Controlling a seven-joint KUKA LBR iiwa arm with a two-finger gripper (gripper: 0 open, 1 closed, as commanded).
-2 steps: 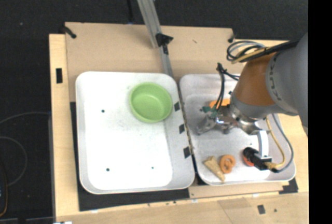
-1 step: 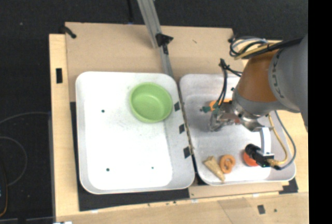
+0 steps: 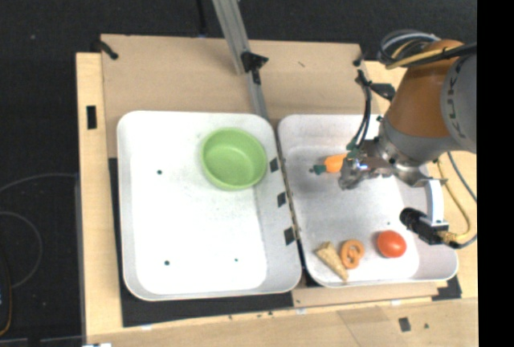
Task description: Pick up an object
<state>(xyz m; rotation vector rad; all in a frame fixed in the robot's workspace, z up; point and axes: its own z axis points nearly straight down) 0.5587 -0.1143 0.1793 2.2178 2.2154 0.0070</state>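
Grey-and-orange arm's gripper (image 3: 350, 173) low over small orange carrot-like toy (image 3: 330, 166), upper part of right white bin (image 3: 321, 132). Finger state: cannot tell. Toy probably light, smooth, slippery; grip mid-body.

bench (image 3: 321, 60): tan board, fills most of the frame, dark floor around it
left bin (image 3: 144, 201): shallow, white, rounded corners, sits on bench at centre-left of frame
right bin (image 3: 309, 136): shallow, white, sits on bench at centre-right, just beside left bin, edges nearly touching
black clips (image 3: 283, 199): small dark pieces along the seam between the bins
metal post (image 3: 229, 12): grey, slanted, runs from top centre of frame down to the bench near the top of the seam
black marks (image 3: 91, 117): small dark tabs on the bench's left edge; similar ones at lower right
bench front strip (image 3: 377, 313): lighter tan, lower right
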